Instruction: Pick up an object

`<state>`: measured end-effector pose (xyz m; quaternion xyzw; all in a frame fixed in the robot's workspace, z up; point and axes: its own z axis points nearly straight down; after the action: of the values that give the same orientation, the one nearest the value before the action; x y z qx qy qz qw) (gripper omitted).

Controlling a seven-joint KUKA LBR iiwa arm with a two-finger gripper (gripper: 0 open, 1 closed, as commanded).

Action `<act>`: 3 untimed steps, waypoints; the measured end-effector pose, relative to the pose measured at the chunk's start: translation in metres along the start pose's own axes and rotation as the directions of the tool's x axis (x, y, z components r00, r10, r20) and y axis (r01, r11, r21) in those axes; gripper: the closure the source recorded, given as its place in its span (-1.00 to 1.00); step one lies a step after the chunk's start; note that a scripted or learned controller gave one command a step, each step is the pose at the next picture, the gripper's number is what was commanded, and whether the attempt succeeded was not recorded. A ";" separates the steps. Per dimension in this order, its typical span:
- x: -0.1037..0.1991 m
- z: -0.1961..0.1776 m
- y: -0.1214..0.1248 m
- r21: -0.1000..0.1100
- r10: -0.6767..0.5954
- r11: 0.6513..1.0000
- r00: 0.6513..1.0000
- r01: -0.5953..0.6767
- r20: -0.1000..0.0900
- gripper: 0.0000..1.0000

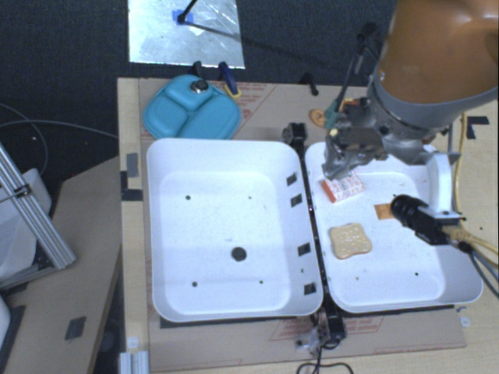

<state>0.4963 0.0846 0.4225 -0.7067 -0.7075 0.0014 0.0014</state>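
While the grey arm (437,45) leans in over the right bin (437,291), its gripper (341,170) hangs directly above a small red-and-white packet (344,187) lying on the bin floor near the rear-left corner; whether the jaws are apart or together cannot be told. A tan toast-shaped piece (350,241) lies nearer the front, an orange chip (382,212) beside it. The left bin (179,302) sits alongside on the desk (257,100).
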 end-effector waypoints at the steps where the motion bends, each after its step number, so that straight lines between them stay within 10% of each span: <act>1: 0.011 -0.071 -0.010 -0.013 -0.004 1.000 1.000 0.004 -0.003 1.00; 2: -0.026 -0.048 -0.010 -0.006 0.003 1.000 1.000 -0.003 0.000 1.00; 3: 0.025 -0.030 -0.010 -0.006 -0.002 1.000 1.000 0.002 -0.001 1.00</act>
<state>0.4866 0.1092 0.4523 -0.7061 -0.7081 -0.0011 -0.0005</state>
